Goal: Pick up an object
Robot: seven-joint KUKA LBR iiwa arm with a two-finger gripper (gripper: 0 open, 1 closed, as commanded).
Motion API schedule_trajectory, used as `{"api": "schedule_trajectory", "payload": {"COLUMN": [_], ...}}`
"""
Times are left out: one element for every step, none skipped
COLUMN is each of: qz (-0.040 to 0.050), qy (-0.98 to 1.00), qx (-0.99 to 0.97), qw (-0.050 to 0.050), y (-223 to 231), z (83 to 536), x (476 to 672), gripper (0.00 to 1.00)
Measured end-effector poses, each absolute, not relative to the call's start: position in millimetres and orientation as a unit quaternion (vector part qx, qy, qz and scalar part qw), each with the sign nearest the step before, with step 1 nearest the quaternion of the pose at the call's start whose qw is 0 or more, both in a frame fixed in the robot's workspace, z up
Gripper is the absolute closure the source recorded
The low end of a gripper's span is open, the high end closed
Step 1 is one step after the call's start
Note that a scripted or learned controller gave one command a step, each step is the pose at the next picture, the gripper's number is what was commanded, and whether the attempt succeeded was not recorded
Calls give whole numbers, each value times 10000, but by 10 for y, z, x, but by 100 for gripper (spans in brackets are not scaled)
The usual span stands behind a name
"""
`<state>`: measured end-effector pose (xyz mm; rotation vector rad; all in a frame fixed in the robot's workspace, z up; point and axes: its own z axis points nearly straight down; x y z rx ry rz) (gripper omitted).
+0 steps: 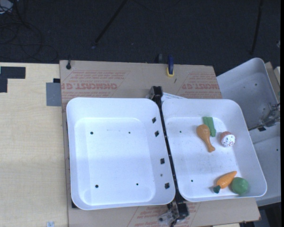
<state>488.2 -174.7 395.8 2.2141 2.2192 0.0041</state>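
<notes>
- Gripper: how open, or holding anything, cannot tell.
- Right bin (179, 109) holds a toy drumstick (206, 137) touching a green block (209, 126), with a speckled ball (227, 139) just beside them.
- Toy carrot (226, 179) touches a green ball (240, 186) in the near right corner.

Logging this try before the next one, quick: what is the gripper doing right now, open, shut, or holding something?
Gripper: cannot be told from this camera view.
Nothing lifted: the chicken leg and carrot lie in the right bin.

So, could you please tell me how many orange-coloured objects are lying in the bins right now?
2, both in the right bin. The orange drumstick-shaped toy lies near the far side beside a green piece; the orange carrot lies at the near right corner, next to a green ball.
</notes>
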Motion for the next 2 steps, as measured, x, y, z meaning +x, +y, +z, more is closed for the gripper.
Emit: {"api": "schedule_trajectory", "payload": {"qz": [-8, -10], "qy": [7077, 7073], "qx": [7065, 7069], "qw": [-14, -11], "y": [-990, -996], "z": [3487, 3493], "x": [5038, 5036], "gripper": [100, 0]}}
